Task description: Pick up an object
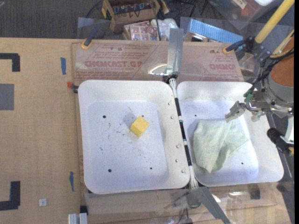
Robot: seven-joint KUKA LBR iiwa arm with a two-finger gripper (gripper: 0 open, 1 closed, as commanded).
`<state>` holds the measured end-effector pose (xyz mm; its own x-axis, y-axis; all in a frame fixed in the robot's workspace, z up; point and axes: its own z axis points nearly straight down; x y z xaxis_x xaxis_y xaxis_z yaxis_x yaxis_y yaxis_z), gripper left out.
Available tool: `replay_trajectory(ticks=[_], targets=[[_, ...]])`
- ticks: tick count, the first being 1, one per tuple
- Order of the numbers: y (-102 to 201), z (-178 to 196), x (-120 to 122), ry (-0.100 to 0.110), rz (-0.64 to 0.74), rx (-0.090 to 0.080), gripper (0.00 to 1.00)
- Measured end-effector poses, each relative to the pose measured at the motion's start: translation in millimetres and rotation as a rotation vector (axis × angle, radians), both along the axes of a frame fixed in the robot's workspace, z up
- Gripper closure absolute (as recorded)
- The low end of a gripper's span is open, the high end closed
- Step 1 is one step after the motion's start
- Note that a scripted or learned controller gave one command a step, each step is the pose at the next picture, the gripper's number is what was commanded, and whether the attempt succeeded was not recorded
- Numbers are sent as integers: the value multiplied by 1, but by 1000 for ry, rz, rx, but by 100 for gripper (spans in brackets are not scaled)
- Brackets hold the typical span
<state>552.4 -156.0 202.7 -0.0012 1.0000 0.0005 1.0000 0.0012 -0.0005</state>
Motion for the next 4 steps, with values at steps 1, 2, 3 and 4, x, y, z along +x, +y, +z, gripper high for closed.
replay_trajectory(ticks=[1, 2, 3, 4], targets=[[-14, -58, -52, -1, 364, 1, 0], [46, -94, -73, -1, 782, 1, 0], [44, -84, -72, -7, 777, -2, 100], [-4, -111, -68, -13, 932, -7, 100]])
